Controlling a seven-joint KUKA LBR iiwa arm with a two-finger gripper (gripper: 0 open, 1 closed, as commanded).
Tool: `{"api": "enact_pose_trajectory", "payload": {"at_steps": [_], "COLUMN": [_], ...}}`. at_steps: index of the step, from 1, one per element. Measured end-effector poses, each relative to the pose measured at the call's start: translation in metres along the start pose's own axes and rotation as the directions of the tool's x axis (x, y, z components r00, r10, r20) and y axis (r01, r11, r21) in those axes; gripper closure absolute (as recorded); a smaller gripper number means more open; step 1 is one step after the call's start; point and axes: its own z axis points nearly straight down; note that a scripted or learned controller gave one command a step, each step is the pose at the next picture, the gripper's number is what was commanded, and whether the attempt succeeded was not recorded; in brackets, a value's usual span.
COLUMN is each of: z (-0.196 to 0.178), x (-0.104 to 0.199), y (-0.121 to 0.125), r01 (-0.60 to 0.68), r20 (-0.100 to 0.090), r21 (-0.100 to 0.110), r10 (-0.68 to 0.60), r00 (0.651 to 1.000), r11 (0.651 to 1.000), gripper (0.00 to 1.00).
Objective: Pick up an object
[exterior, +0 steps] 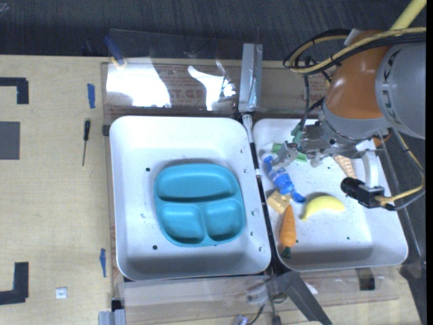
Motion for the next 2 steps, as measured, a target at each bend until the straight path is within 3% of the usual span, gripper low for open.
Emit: {"api": "enact_pose_trajectory", "payload": {"at_steps": [1,2], "z": [0.0,0.0], "x": [-0.022,0.007], "y": [0.052,0.003], "r01": [0.064,0.334], "r20": [0.002,0.001], "r21": [-0.003,-0.001], "r10": [-0.064,-0.334], "r00": [0.998,0.942], "r11": [0.998,0.942], "gripper": [0.0,0.0]}}
